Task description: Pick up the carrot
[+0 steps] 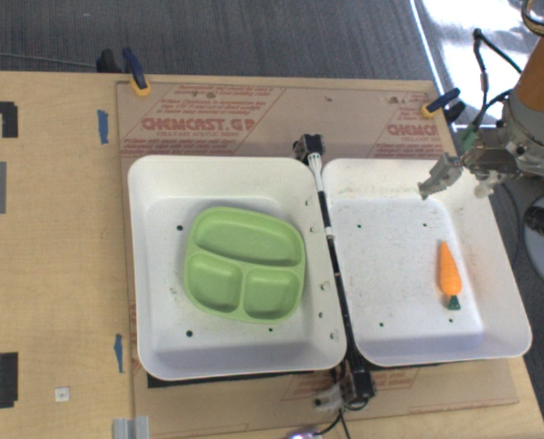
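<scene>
An orange carrot (449, 272) with a small green stem end lies in the right bin (390, 337), near its right wall, pointing roughly toward the far side. My gripper (458, 179) hangs over the bin's far right corner, above and beyond the carrot, well apart from it. Its two grey fingers (435, 178) are spread with nothing between them.
The left bin (153, 245) holds a green divided plate (244, 263) with three compartments. A black clamp and cable (309, 146) sit at the far end of the seam between the bins. Orange-and-blue clamps (136, 73) pin the board's far corners.
</scene>
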### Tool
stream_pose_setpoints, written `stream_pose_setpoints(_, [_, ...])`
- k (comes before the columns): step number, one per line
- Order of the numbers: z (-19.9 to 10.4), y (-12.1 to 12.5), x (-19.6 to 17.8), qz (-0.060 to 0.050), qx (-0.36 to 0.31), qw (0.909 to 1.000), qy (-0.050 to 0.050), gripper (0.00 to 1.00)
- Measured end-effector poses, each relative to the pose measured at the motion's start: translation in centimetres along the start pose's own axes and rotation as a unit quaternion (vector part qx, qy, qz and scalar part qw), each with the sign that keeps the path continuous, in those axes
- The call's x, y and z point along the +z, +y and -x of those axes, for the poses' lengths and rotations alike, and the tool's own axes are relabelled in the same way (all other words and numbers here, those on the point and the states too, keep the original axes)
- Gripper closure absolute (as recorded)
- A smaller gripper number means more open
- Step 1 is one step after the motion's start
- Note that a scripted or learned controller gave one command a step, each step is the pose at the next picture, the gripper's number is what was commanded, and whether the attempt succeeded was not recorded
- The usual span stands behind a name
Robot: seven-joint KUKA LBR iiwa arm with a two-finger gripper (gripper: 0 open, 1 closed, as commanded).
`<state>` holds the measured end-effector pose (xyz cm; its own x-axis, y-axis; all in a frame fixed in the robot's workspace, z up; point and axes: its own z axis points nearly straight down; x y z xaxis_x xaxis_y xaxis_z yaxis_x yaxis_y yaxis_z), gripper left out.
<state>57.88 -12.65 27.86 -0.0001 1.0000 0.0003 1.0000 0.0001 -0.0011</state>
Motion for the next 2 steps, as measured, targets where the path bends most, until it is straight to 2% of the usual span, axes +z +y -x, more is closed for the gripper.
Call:
stream_pose_setpoints(1, [5.1,-1.2,19.2,0.002,0.0,1.0,-0.001,0.0])
stream_pose_setpoints(2, [5.2,-1.0,18.1,0.005,0.001,1.0,-0.002,1.0])
